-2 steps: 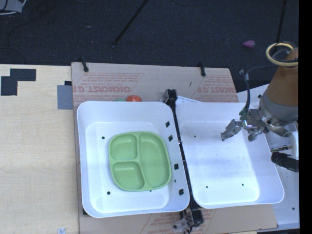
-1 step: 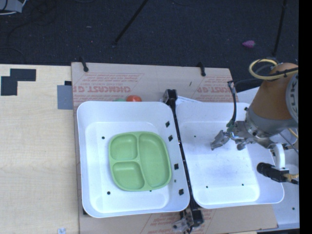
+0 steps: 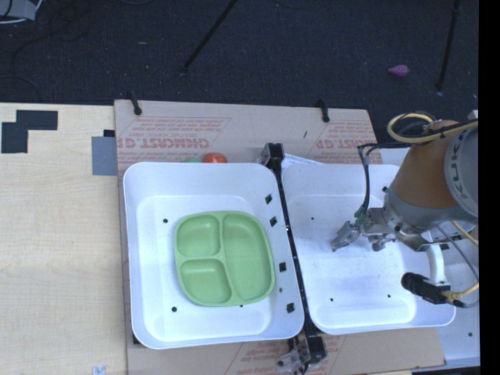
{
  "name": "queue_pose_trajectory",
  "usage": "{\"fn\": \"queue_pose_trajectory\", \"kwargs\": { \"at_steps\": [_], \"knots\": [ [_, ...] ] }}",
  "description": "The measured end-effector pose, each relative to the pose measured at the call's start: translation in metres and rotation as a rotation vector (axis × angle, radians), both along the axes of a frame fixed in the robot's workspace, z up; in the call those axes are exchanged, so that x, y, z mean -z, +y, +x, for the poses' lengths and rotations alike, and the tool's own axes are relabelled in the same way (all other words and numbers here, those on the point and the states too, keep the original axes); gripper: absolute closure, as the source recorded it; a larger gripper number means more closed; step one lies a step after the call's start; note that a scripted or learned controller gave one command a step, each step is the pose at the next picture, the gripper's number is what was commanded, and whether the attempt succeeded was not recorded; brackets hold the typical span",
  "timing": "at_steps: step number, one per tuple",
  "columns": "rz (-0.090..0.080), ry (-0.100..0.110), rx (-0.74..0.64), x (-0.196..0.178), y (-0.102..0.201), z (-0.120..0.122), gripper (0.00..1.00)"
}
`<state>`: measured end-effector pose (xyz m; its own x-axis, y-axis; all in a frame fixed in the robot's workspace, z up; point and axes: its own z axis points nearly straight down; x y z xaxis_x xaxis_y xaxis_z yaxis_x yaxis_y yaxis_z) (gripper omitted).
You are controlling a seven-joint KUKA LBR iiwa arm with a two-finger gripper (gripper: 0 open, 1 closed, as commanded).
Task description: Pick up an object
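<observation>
A light green divided plate (image 3: pixel 224 257) with three compartments lies flat in the left white bin (image 3: pixel 148 209). My gripper (image 3: pixel 358 241) hangs low over the floor of the right white bin (image 3: pixel 344 307), towards its right side and well apart from the plate. Its fingers (image 3: pixel 339 242) look spread open with nothing between them. The grey arm with its orange band (image 3: pixel 426 174) comes in from the right and covers that bin's right edge.
A small red-orange object (image 3: pixel 214 158) and a bit of green (image 3: pixel 191 160) peek out behind the left bin's far rim. A black divider (image 3: pixel 285 241) runs between the bins. Cables (image 3: pixel 410 123) loop by the arm. Cardboard (image 3: pixel 234 131) lies under the bins.
</observation>
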<state>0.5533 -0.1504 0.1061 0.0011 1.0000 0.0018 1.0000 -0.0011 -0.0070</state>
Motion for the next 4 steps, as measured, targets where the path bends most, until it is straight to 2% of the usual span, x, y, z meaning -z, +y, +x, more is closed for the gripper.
{"fn": "queue_pose_trajectory", "kwargs": {
  "at_steps": [1, 3, 4],
  "knots": [
    [0.0, -0.001, 0.003, -0.012, -0.001, 0.0, 1.0],
    [-0.002, -0.011, -0.002, -0.134, 0.001, -0.006, 1.0],
    [-0.002, -0.009, -0.002, -0.17, 0.0, -0.005, 1.0]
  ]
}}
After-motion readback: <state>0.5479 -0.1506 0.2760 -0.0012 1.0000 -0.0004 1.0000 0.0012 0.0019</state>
